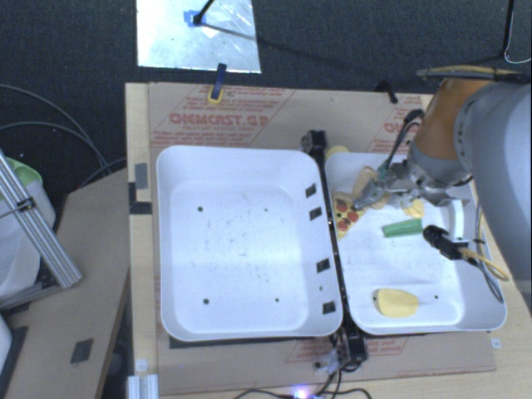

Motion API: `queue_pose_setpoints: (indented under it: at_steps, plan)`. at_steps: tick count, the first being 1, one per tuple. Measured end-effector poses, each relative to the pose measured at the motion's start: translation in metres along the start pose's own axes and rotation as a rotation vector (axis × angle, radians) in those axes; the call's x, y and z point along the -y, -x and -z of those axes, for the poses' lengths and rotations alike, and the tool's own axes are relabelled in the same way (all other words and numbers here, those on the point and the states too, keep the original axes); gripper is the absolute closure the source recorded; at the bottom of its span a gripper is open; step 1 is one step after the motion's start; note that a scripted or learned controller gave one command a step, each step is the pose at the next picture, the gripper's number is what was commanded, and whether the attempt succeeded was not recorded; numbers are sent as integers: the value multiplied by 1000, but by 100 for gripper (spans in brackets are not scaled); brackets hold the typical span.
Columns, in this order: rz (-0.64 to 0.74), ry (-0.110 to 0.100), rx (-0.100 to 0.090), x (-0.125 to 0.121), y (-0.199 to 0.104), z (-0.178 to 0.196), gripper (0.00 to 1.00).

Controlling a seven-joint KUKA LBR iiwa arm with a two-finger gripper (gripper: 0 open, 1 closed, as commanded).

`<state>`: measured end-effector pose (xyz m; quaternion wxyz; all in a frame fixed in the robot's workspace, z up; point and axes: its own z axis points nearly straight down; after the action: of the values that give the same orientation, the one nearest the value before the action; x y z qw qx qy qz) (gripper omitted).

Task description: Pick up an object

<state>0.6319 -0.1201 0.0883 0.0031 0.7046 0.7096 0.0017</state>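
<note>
Tan object in right bin, toward far-left corner; gripper low, just beside it, grip state: cannot tell; green block nearby.

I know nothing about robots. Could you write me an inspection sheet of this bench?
Surface: brown board with red lettering bearing two shallow white plastic bins, left bin and right bin.
Job's things: in the right bin, a rounded yellow lump, a flat green block, a red-and-yellow speckled piece.
Clutter: pale yellow thing at the right bin's far rim.
End effector: grey, above the right bin's far part.
Cables: black cable over dark floor, far right; thin wires at bench's near edge.
Surroundings: shiny silver sheet, aluminium frame.
</note>
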Motion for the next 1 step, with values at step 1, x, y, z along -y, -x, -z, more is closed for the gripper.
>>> queue_pose_setpoints:
  at_steps: [1]
  plan:
    - [5, 7, -3, -42, -85, 103, 0]
